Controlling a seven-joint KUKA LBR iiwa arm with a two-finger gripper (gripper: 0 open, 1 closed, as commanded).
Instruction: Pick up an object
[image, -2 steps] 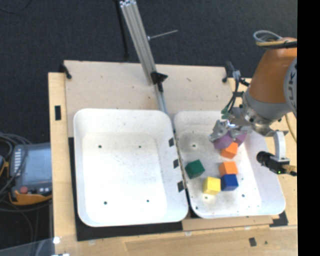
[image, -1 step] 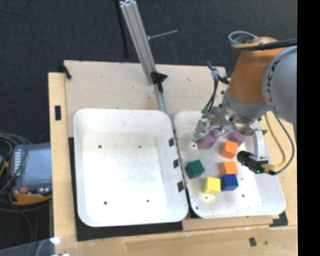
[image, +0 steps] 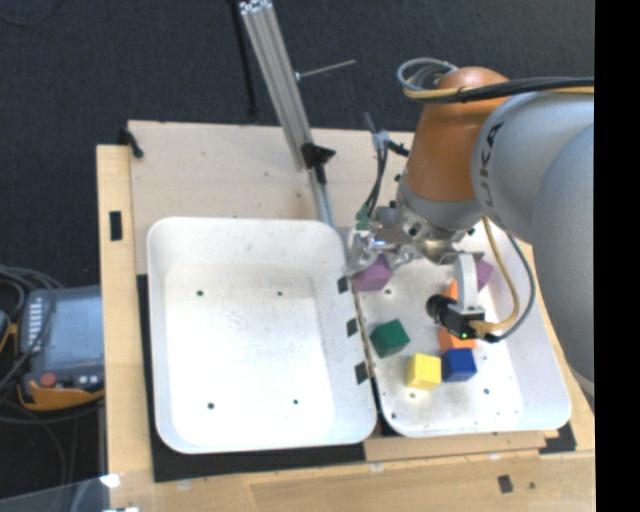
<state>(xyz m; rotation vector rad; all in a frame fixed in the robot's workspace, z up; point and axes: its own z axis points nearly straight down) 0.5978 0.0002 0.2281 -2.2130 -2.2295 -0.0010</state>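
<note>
Overhead, the grey arm with its orange band (image: 455, 140) hangs above the right shallow white bin (image: 535, 395); whether its fingers are released or clenched cannot be told. Nearer lie a green block (image: 390, 337), yellow cube (image: 423, 371) and blue cube (image: 459, 364).

We see two bins, left (image: 250, 330) and right (image: 500, 400), smooth white plastic, faintly speckled. The table (image: 210, 170) looks like pale matt wood board. Arm (image: 540, 150) has a smooth grey shell and glossy orange band (image: 450, 140). Green (image: 390, 337), yellow (image: 423, 371) and blue (image: 459, 364) blocks look matt. Slanted rail (image: 285, 90) is ribbed metal.
</note>
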